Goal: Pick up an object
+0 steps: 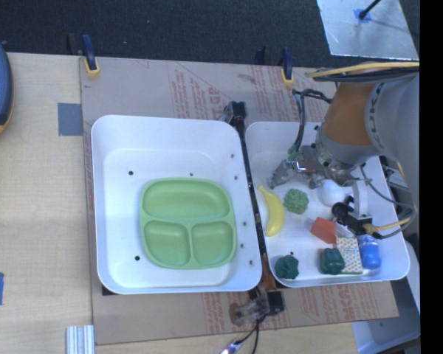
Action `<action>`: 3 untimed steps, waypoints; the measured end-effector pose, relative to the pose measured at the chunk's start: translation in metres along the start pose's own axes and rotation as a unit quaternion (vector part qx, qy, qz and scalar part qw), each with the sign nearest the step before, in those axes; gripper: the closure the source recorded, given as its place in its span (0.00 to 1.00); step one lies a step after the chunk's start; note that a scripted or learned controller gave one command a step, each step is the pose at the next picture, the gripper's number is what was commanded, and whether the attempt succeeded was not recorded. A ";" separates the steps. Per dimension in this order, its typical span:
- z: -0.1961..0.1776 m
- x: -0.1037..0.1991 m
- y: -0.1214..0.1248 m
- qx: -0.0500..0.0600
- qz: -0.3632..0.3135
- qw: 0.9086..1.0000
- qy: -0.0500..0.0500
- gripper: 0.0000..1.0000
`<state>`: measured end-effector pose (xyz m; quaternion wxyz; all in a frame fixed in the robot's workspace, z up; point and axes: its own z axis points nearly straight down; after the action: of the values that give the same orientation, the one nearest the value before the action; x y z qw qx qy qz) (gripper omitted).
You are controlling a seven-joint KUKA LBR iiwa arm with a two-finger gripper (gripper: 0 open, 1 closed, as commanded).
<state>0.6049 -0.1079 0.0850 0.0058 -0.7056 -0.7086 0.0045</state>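
Banana (pixel 272 211), green ball (pixel 296 200) and red block (pixel 324 230) lie below the gripper (pixel 289 169).

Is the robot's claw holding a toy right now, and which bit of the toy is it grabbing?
Nothing shows between the fingers of the gripper. It hangs in the right bin, apart from the banana and the green ball.
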 end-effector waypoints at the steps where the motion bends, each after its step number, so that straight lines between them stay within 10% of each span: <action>1: -0.005 -0.013 -0.076 -0.001 0.001 1.000 -0.001 0.00; 2: -0.013 -0.061 -0.021 -0.009 0.001 1.000 -0.003 0.00; 3: -0.008 -0.040 0.048 -0.008 -0.001 1.000 -0.001 0.00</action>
<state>0.6537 -0.1473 0.0925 -0.0008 -0.7046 -0.7096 -0.0009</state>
